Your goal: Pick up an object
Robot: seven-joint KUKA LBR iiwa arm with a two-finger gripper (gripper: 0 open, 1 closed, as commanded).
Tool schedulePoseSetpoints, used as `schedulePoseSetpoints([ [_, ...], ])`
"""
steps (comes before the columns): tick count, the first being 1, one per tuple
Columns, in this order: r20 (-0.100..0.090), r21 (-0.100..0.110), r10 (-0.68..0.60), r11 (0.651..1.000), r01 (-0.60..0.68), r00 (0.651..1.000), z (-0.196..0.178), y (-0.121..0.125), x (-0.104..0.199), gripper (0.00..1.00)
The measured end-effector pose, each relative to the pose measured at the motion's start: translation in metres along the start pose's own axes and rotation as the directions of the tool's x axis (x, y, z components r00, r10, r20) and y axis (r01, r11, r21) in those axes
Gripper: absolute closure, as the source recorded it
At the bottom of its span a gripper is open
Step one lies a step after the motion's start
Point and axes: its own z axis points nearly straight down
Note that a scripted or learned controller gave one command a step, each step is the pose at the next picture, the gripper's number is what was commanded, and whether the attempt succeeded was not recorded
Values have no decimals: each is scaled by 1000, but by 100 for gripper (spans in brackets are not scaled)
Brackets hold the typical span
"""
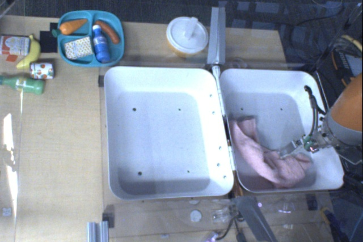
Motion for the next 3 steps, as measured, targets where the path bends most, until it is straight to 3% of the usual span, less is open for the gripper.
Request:
schedulePoseSetpoints([
  [1,-1,-2,-177,984,177,984,0,79,71,0],
  [2,-2,3,-203,979,203,979,1,101,66,0],
  [3,4,-2,-207,978,207,978,-9,104,64,100],
])
